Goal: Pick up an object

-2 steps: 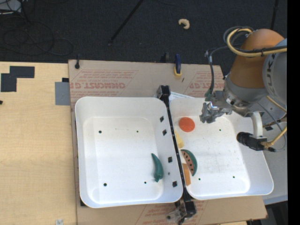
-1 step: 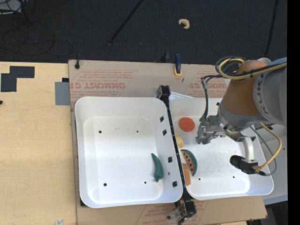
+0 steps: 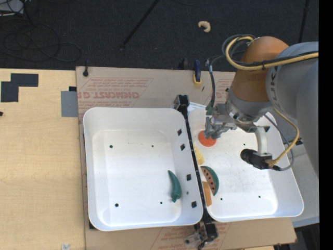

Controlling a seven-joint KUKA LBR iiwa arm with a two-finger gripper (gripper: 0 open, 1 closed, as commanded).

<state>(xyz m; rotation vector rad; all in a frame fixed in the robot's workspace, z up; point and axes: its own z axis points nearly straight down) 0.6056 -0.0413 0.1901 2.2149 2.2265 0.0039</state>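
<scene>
Teal curved object (image 3: pixel 174 186) in left bin (image 3: pixel 99 134), claw (image 3: pixel 212 134) over small orange-red object (image 3: pixel 207 139), grip unclear

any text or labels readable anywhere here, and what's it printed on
Red print on the brown cardboard sheet under the two white bins: appears upside down and mirrored, too blurred to read with certainty.
Red print on the same cardboard at the front edge: too small and cut off to read.
Nothing else carries readable text.

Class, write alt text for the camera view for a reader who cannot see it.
A grey and orange robot arm lowers its hand over a small orange object in the right bin. A teal object lies in the left bin.
</scene>
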